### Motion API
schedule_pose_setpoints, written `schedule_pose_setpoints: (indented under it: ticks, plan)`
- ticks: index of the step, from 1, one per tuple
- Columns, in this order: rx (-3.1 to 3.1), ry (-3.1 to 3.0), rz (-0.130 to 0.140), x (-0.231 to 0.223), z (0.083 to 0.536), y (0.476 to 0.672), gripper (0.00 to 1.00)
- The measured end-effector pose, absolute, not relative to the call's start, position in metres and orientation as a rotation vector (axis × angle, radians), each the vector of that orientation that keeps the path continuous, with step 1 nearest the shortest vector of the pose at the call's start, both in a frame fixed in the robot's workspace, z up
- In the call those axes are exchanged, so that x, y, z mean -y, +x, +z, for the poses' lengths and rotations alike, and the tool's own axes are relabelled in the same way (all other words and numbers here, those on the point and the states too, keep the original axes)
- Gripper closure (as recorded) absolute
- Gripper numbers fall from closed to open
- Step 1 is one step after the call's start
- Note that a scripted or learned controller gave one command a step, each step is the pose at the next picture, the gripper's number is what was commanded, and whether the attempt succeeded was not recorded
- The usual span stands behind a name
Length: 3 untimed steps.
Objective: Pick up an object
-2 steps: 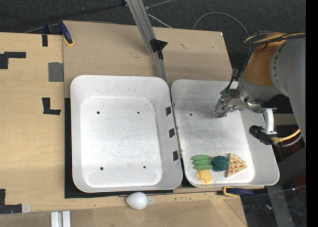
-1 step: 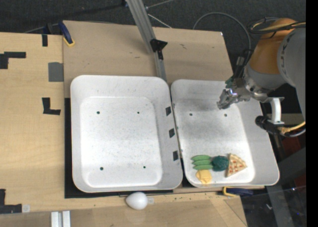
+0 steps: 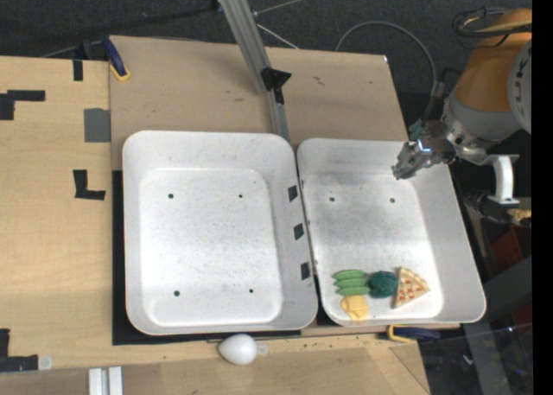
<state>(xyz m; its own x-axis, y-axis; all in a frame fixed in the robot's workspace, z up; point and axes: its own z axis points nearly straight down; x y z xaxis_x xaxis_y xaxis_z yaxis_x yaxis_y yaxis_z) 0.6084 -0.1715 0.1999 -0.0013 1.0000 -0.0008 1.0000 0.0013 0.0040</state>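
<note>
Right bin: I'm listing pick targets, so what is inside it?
In the right bin, along its near edge: a green pod, a dark green lump, a yellow piece and a pizza slice. Nothing visibly covers them.

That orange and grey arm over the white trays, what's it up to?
It is meant to pick something up. The gripper is over the far right corner of the right bin. The toy foods, a pizza slice, a dark green piece, a green pod and a yellow piece, lie untouched at the near end.
</note>
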Motion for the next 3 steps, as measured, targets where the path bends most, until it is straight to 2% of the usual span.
schedule_pose_setpoints:
  ticks: [1, 2, 3]
  plan:
    - [-2.222, 2.216, 0.004, 0.164, 0.249, 0.603, 1.0]
    - [-2.23, 2.216, -0.001, 0.105, 0.242, 0.6, 1.0]
    - [-2.231, 2.217, -0.002, 0.047, 0.231, 0.583, 1.0]
